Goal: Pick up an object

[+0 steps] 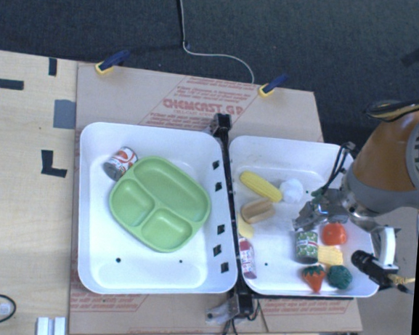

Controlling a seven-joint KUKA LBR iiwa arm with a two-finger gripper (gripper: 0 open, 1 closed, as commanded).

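The gripper [309, 217] hangs low in the right bin [284, 151], just above a small green-labelled can [306, 245]. A red tomato [334, 233] lies right beside it, with a yellow block [330, 255] below that. A carrot [314, 277] and a green broccoli [340, 277] rest at the bin's front right. Further left lie a corn cob [260, 186], a bread roll [257, 210], a crumpled white piece [292, 189] and a red-capped bottle [247, 257].
The left bin [89, 211] holds a green divided plate [160, 202] and a tipped red-and-white can [120, 162]. A black divider [223, 201] runs between the bins. The arm's orange band [393, 154] looms over the right bin's right wall.
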